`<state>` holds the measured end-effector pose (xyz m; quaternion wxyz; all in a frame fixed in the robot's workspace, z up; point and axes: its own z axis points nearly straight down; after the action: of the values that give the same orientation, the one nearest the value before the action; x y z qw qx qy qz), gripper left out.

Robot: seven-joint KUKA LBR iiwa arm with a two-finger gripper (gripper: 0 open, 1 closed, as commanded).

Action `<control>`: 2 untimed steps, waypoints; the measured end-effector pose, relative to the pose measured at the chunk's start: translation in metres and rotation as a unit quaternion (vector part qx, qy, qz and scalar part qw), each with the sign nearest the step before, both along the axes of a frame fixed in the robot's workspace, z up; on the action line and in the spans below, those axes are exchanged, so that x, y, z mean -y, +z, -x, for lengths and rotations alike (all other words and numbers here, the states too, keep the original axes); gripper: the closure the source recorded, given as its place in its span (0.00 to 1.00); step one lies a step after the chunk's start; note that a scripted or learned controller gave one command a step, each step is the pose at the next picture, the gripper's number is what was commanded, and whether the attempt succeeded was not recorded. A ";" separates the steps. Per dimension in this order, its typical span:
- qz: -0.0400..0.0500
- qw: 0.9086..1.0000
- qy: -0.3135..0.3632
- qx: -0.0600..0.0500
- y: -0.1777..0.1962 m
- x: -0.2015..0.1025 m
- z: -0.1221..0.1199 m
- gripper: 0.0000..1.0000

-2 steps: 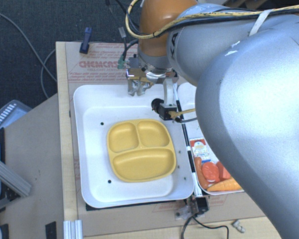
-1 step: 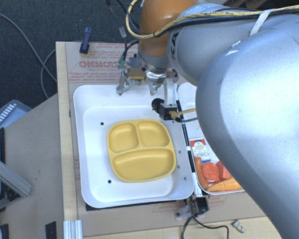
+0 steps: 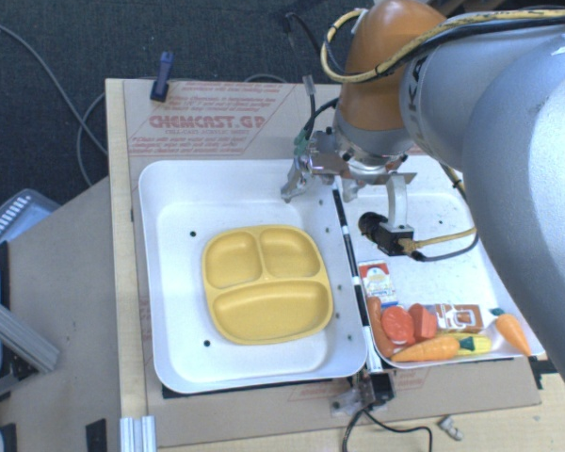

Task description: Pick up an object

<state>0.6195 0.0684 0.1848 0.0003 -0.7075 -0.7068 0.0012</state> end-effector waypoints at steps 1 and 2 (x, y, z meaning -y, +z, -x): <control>0.000 1.000 0.000 0.000 0.000 0.085 0.039 0.00; 0.000 1.000 0.000 0.002 0.010 0.150 -0.016 0.00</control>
<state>0.6357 -0.0815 0.1943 -0.0015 -0.7075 -0.7067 -0.0002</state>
